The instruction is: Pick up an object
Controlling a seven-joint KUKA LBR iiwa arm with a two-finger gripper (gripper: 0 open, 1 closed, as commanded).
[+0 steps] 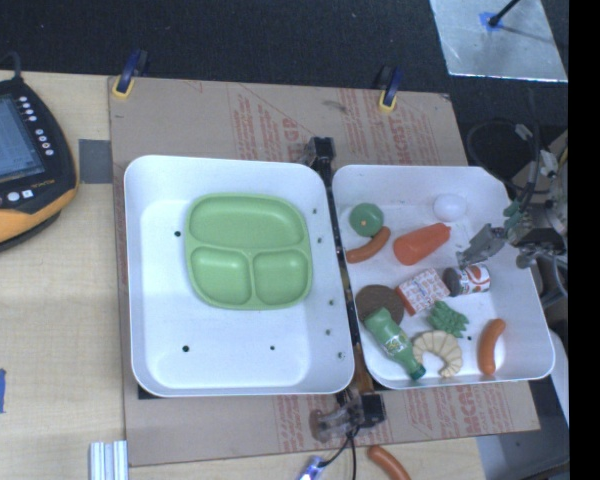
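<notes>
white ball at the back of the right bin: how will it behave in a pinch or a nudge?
The white ball looks round and smooth, so it will likely roll if nudged and may squirt out of a pinch. It lies apart from the carrot, so little would stop it. Probably light.

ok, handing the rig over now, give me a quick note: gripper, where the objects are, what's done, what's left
Gripper: at the right bin's right side, low over a small can; nothing seen between its fingers, open or shut unclear.
Objects: all in the right bin: green ball, carrot, white egg, two sausages, green bottle, croissant, packet.
Left bin: green divided plate.
Done: no pick visible.
Left: grasp and lift one object.
</notes>
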